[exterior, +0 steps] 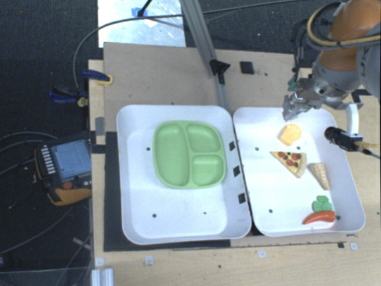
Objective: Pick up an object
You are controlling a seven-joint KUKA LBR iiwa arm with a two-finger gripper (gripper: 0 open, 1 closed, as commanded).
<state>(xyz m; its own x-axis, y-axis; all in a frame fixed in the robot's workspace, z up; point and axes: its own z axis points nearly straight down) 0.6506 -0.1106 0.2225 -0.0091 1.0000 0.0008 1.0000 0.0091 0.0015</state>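
Fries [290, 134]: small yellow ridged piece in the right bin, near its far edge, just below the gripper and apart from it
Bench [155, 70]: brown board carrying two white bins side by side; bare strip along its far edge, with two small black blocks there
Left bin [172, 219]: open white floor along its near and left edges
Right bin [262, 183]: left half bare; toys sit along the right half
Arm [348, 22]: grey with orange band, over the far right corner of the bench
Plate [189, 154]: green, three compartments, in the far half of the left bin, well apart from the toys
Gripper [293, 109]: above the right bin's far edge; cannot tell how the jaws stand
Pizza [291, 161]: slice mid-bin, near the fries
Cone [320, 174]: just right of the pizza
Carrot [320, 213]: red with green top, at the near right corner
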